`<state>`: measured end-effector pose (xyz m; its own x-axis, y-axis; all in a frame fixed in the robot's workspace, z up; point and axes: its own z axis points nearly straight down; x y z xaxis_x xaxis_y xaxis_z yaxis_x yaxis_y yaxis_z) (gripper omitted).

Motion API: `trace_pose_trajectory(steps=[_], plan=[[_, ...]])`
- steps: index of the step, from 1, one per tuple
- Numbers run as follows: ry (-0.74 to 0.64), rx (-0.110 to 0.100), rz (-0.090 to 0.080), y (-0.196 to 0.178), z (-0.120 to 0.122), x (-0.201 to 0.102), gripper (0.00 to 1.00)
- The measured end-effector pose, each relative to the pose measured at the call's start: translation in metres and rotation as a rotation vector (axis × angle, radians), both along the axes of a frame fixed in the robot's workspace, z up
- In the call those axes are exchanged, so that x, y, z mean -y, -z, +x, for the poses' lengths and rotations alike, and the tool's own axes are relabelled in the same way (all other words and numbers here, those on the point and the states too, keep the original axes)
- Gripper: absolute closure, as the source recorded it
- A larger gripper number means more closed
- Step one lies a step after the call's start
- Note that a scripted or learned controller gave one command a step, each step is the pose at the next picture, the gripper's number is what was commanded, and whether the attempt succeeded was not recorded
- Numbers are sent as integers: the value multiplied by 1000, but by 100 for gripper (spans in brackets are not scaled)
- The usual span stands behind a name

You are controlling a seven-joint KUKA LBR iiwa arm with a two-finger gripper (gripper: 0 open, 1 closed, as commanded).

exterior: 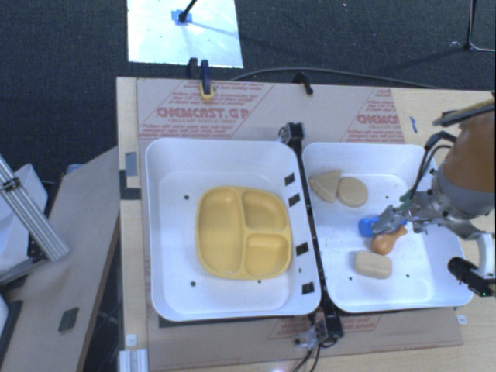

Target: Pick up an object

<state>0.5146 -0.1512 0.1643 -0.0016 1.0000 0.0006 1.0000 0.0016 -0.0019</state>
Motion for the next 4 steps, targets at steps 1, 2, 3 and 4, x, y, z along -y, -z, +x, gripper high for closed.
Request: trace_pose_trajectory(steps=[1,2,3,4], plan=[[0,-2,1,52,-11,-1,0],[-1,5,-1,39,-9,0,100],[-2,10,-3,-23,-5,6,100],[-3,10,-3,-77,-3,7,100]])
